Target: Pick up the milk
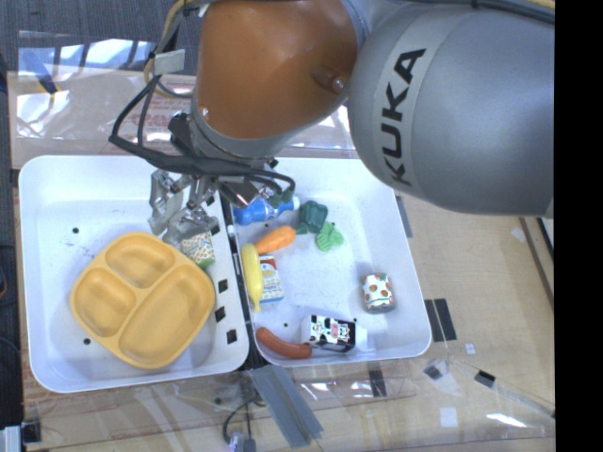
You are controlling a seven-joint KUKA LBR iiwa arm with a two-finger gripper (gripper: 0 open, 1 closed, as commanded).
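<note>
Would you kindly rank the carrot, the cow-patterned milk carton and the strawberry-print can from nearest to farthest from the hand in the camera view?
The hand is at the left bin's upper right.
1. Carrot: just across the divider, upper left of the right bin.
2. Milk carton: right bin's front edge.
3. Strawberry-print can: right bin's right side.

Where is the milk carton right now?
The milk, a small black-and-white cow-patterned carton, lies on its side near the front edge of the right bin, just right of the sausage and well away from the claw.
</note>
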